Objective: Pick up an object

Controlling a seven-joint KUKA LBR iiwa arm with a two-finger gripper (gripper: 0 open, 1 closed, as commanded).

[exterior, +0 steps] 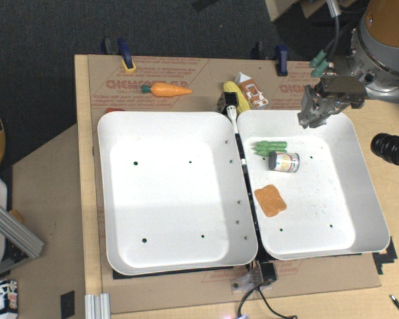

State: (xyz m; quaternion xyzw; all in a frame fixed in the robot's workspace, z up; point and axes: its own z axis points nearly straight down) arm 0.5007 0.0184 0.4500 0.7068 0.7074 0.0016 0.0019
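Our tool (pixel 314 116) hangs over the right bin's (pixel 359 234) far edge (whether spread or pressed together, we cannot tell). The can (pixel 283 161) lies on its side down-left of it, long axis left-right.

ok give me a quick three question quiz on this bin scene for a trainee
1. True or false: the carrot lies inside the left bin.
2. Which thing in the right bin lies nearest the camera? A) green piece B) can C) orange-brown piece
3. Fill in: the gripper hangs over the right bin's far ______ edge.

Key
1. False: it lies on the board beyond the bins.
2. C
3. The far edge near its middle, away from the three things.
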